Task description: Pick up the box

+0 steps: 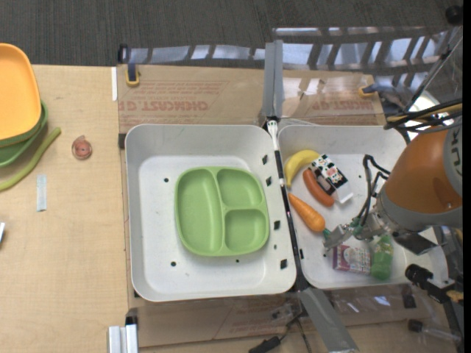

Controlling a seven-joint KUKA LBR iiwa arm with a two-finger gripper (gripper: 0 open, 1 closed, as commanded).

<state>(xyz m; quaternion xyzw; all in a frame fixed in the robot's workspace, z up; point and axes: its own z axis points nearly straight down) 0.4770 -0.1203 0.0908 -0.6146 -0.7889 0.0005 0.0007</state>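
Wooden bench (66,271) w/ cardboard sheets under two shallow white bins side by side; dark carpet beyond the far edge. Left bin (147,219) holds a green divided plate (222,210), three compartments, lying flat near the middle. On the bench at far left: stack of orange and green plates (16,116), a small pinkish round item (82,148) near it, and a small pale strip (41,194) below that. Right bin (313,271) has a banana (297,163) near its far left corner, a red-orange sausage-like piece (318,185) just beside it, a carrot (307,212) closer to the divider, and a small black-and-white printed box (328,173) lying tilted, touching the sausage piece, near the banana. Arm's orange band (427,173) fills the right side of that bin; gripper (358,230) sits low over the bin's near part, just above a pinkish-white pouch (352,258) w/ a green item (382,263) beside it. Gripper is well apart from the box. Can't tell whether it's spread or closed; nothing visibly pinched.
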